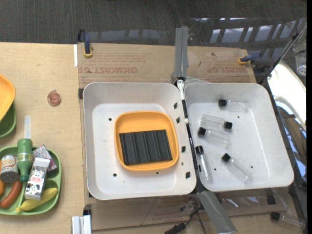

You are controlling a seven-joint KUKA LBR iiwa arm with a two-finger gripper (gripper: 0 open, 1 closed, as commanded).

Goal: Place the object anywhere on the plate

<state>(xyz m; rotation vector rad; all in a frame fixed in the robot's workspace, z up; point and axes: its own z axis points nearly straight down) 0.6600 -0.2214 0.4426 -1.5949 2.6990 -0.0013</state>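
Black ribbed block (146, 146) sits flat on the orange plate (122, 126), roughly centred, edges inside the rim. Plate is in the left bin (97, 145), about mid-floor. If that block is the task object, the place step reads as done. Judging only from how it lies.

Right bin (273, 130) holds several clear vials with black caps: one near the back wall (233, 103), a pair mid-bin (214, 128), one along the left wall (202, 162), one toward the front (235, 165). All lying down, well apart from the plate. If one of these is the intended object instead, the job is at the pick stage.

Arm and gripper: can't tell the gripper's state, nothing here to judge from.

Next move, my call: if another vial has to go over, it needs a grasp across the tube, a lift over the divider (181, 62) between the bins, and a drop onto bare plate rim or on the block. Vials are round and clear, so likely to roll and slip.

Off to the left, a green tray (51, 191) of toy food on the bench, not involved.
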